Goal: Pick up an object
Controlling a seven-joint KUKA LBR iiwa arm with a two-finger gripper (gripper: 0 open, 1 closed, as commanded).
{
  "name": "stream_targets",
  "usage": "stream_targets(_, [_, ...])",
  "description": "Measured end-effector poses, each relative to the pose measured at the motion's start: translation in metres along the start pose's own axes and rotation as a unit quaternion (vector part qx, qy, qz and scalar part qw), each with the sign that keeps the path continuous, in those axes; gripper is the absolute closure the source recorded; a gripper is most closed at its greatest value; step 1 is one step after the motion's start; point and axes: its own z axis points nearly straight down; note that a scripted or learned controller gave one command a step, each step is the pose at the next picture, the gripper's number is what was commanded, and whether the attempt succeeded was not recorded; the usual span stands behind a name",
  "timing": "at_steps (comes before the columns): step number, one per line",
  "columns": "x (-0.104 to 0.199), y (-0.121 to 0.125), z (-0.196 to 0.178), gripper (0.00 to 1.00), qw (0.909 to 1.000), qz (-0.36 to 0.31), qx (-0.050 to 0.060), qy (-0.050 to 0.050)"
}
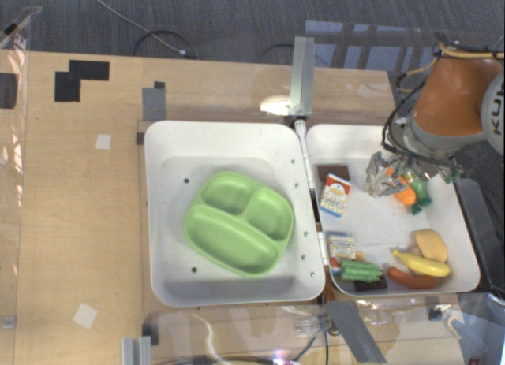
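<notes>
Over the right bin [465, 221], toward its far side, the arm's end effector [388, 176] hangs low above the white floor, with the orange-banded wrist [448, 97] rising behind it. Whether it is spread or pressed together I cannot tell, since the metal parts blur into one silvery cluster; nothing can be made out gripped in it.

Taking the right bin as the landmark: an orange and green toy [414, 195] (perhaps a carrot) lies just beside the end effector, on its near side and toward the bin's outer wall. A small white carton [334, 195] sits near the dividing wall, with a dark brown block [334, 173] just beyond it. Along the bin's near edge lie a banana [422, 263], a tan rounded piece [431, 243], a red item [410, 278], a green piece [359, 267] and a small printed packet [340, 243]. The left bin [170, 206] holds a green divided plate [239, 220].

As a judgement, the likely target is the orange and green toy. It is small and sits off to one side of the end effector, so a closing grip may only nudge it or catch empty air. A descent that runs too deep may scrape the bin floor.
</notes>
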Motion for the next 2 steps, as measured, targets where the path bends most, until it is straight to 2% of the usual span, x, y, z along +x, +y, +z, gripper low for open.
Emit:
stream_targets(1, [-0.058, 0.023, -0.135, 1.0, 1.0, -0.003, 0.003, -0.005])
stream_targets(2, [0.047, 0.047, -0.105, 1.0, 0.9697, -0.244, -0.004, 0.003])
